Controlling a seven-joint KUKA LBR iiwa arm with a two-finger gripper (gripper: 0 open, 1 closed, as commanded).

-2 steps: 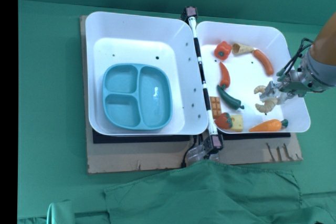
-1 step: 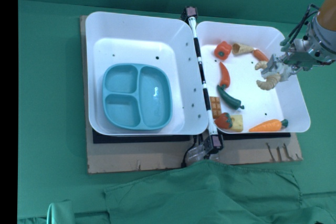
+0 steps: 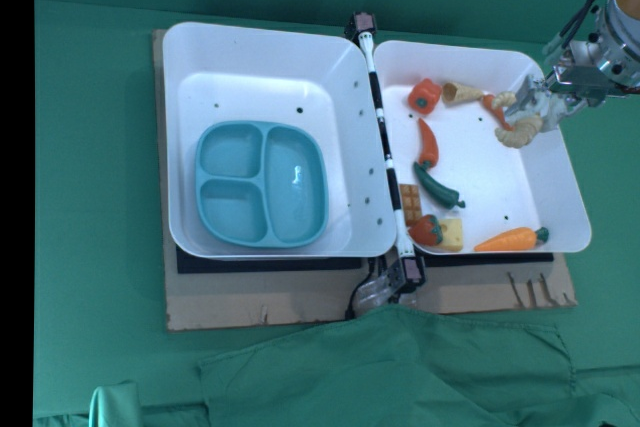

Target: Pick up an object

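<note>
My gripper (image 3: 527, 118) hangs over the right bin's (image 3: 560, 177) far right corner, with the arm coming in from the upper right. A beige croissant-like pastry (image 3: 520, 131) sits between its fingertips, and the gripper is shut on it. Just to the left lie an orange piece (image 3: 493, 106) and a small cone (image 3: 462, 93). Other toy foods lie in this bin: a red pepper (image 3: 424, 95), a red chili (image 3: 428, 143), a dark green vegetable (image 3: 438, 185), a brown waffle block (image 3: 409, 200), a strawberry (image 3: 427, 230), a cheese wedge (image 3: 453, 234) and a carrot (image 3: 510, 239).
The left bin (image 3: 190, 65) holds a teal divided plate (image 3: 262, 183). A black-and-white hinge bar (image 3: 385, 145) runs between the bins. Both stand on a cardboard sheet (image 3: 250, 310), with a green cloth (image 3: 400, 370) bunched at the front.
</note>
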